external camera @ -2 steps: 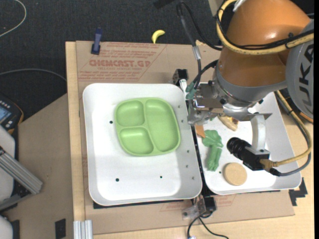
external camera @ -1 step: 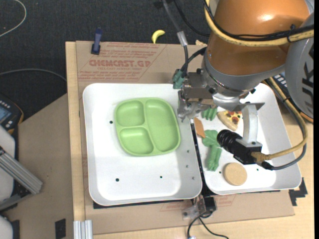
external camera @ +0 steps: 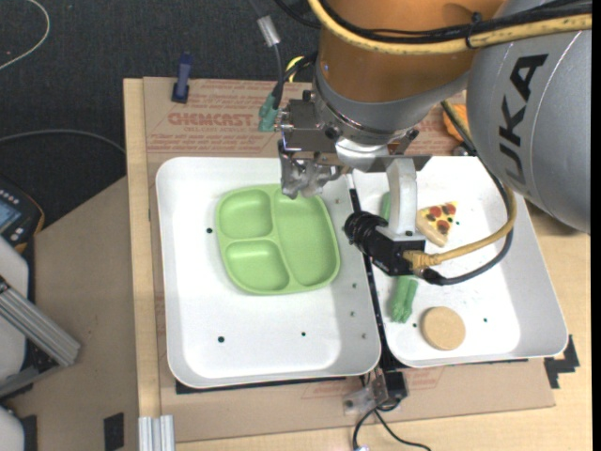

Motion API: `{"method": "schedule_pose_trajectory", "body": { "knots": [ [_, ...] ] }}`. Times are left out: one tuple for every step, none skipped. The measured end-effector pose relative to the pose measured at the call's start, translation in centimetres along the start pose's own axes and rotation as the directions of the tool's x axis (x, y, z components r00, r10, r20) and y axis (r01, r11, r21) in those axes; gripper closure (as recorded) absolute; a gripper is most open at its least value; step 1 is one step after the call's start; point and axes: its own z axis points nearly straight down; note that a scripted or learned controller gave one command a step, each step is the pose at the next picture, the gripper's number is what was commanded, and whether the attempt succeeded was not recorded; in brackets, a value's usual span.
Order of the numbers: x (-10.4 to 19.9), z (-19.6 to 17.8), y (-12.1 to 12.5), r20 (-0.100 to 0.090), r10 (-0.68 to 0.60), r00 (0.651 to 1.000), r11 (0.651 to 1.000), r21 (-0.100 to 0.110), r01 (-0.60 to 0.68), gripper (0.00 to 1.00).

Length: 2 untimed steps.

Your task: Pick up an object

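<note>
A light green divided plate point(external camera: 278, 241) lies in the left bin point(external camera: 188, 252), towards its far right side. In the right bin point(external camera: 526, 289) lie a toy pizza slice point(external camera: 438, 222), a green stick-shaped toy point(external camera: 404, 299) and a round tan cookie point(external camera: 442, 328). My gripper point(external camera: 310, 172) hangs under the large orange and grey wrist, over the plate's far edge and close to the divide between the two bins. The wrist hides most of the gripper and the far part of both bins. I see nothing held in it.
A yellow cable with a black connector point(external camera: 376, 244) dangles from the arm across the bin divide and over the right bin. The bins' raised rims meet in the middle. A white upright piece point(external camera: 404, 195) stands under the wrist by the pizza slice.
</note>
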Motion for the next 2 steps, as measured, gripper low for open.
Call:
{"method": "schedule_pose_trajectory", "body": {
  "knots": [
    [-3.3, -2.7, -2.5, 0.002, 0.010, 1.000, 1.000, 0.001, -0.010, 1.00],
    [-13.2, -9.2, -2.4, 0.004, 0.019, 1.000, 1.000, -0.005, -0.019, 1.00]
  ]
}}
